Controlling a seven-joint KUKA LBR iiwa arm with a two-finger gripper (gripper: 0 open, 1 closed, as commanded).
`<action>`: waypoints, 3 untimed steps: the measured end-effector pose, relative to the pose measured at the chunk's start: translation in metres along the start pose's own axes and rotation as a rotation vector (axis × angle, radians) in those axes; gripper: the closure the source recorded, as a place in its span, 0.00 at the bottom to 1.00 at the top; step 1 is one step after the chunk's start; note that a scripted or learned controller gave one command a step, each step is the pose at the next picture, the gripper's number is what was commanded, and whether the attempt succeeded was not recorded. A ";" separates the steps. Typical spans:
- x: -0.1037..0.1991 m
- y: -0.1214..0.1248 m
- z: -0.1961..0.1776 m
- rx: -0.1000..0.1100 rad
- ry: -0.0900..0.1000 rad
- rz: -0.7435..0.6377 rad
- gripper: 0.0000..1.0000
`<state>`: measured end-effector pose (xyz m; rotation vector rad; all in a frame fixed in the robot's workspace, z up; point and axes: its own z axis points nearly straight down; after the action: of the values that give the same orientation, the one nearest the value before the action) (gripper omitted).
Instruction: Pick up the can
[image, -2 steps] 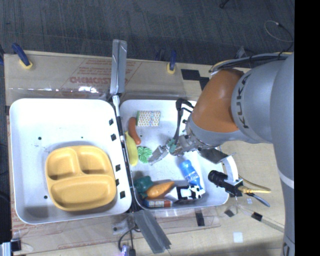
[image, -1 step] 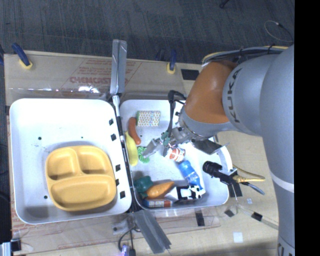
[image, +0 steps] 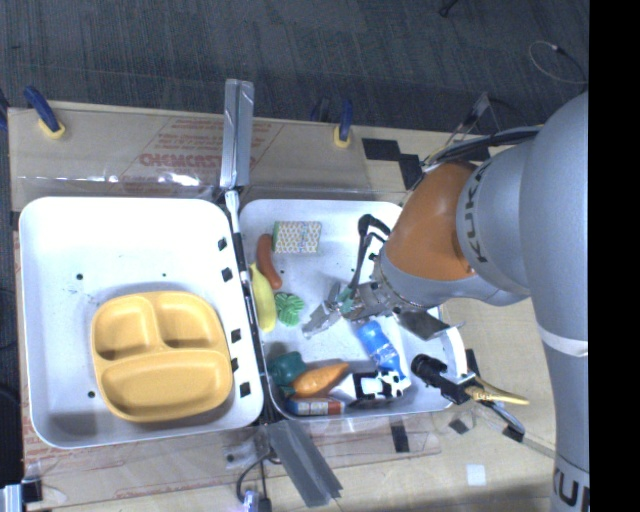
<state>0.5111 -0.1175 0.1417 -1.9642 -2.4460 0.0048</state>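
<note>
Yellow tray (image: 160, 355): three-compartment plastic tray, lying flat in the left bin (image: 60, 240), toward its near side.
Left bin: white, shallow; tray sits on its floor.
Divider: the two bins meet along a grey strip with black clips (image: 236, 300).
Right bin (image: 330, 215): white, shallow, crowded along its left and near sides.
Sausage (image: 267, 260): red-brown, at the right bin's left wall, far end.
Banana (image: 263, 300): yellow, just below the sausage, along the same wall.
Green item (image: 289, 308): small leafy piece, just beside the banana.
Checkered block (image: 297, 237): pale patterned box near the bin's far wall.
Teal object (image: 283, 367): near left corner of the right bin.
Carrot-like piece (image: 322, 378): orange, touching the teal object's right side.
Can (image: 318, 406): small, lying on its side against the near wall, red and white label; well apart from the hand.
Cow-print object (image: 385, 385): black and white, near wall, right of the carrot piece.
Blue bottle (image: 378, 345): lying on the bin floor, just beside the hand.
Hand (image: 333, 308): metallic fingers low over the mid-bin floor, spread apart, nothing between them.
Arm (image: 520, 230): grey with orange band, entering from the right.
Worktop (image: 130, 135): brown board under both bins.
</note>
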 end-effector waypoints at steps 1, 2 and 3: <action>-0.049 0.051 0.030 -0.048 -0.019 0.077 0.00; -0.051 0.052 0.015 -0.052 -0.022 0.074 1.00; -0.050 0.050 0.019 -0.045 -0.019 0.074 0.00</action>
<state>0.5704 -0.1553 0.1222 -2.0817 -2.4045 -0.0321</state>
